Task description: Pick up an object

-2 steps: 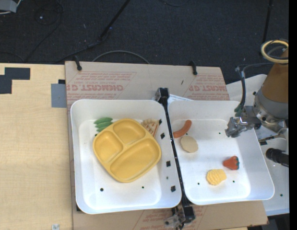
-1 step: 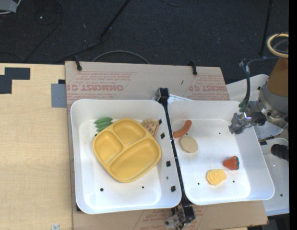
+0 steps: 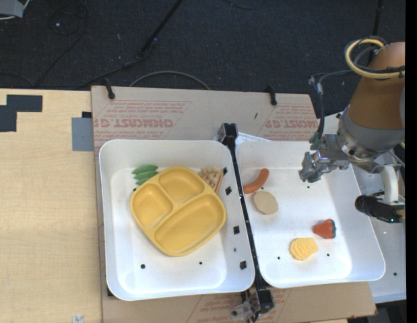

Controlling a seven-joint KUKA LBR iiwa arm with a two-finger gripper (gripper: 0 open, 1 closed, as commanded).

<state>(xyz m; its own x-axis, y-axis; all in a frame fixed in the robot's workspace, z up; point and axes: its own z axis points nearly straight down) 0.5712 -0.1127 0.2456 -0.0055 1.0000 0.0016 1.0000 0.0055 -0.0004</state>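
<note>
Objects all loose, none lifted yet. Candidates sit in the right bin (image 3: 370,247): sausage (image 3: 256,180) near the black divider (image 3: 240,207) between the bins, tan round piece (image 3: 265,202) just below-right of the sausage, yellow corn-like piece (image 3: 303,249) further toward the bin's front edge, red piece (image 3: 325,229) just up-right of the corn.

Gripper (image 3: 314,167) hangs above the right bin's back-right area, well apart from every item; nearest are the sausage and tan piece, off to its left. Can't tell from this angle whether the claw is spread or pressed together; too small and dark. Nothing visible between its tips.

Left bin (image 3: 117,268), other side of the divider, holds a yellow divided plate (image 3: 178,210), a green piece (image 3: 145,172) at the plate's back-left edge, and a tan ridged item (image 3: 212,177) between plate and divider.

Progress call: approach stage at best. Still to do: choose a target, descend, close, lift.
</note>
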